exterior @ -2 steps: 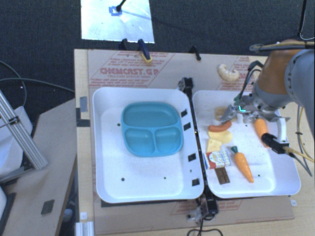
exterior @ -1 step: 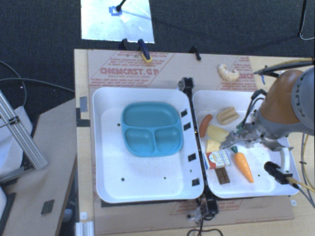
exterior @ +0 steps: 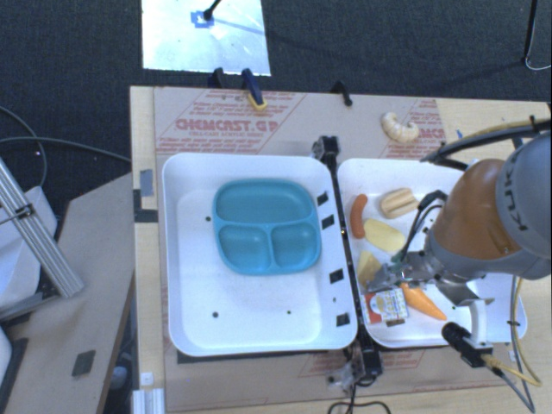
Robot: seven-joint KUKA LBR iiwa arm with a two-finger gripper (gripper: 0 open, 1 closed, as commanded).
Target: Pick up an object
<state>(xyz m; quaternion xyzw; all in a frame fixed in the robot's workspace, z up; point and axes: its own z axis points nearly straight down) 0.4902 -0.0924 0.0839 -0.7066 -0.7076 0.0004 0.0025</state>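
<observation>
Camera view: gripper [exterior: 395, 276] sits low in the right bin [exterior: 431, 172] at lower right of frame, among a carrot [exterior: 423, 302], packet [exterior: 388, 305] and yellow pieces [exterior: 385, 234]; whether its fingers grip anything, I cannot tell. Blue tray [exterior: 264, 226] fills the left bin [exterior: 191, 257].

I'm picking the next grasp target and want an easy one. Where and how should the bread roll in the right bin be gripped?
Grip the bread roll across its short width at the middle, coming straight down from above. It lies flat as an oval with its long axis roughly left-right, and bare floor of the right bin shows on its far and near sides. The sausage on its left probably leaves enough room.
</observation>
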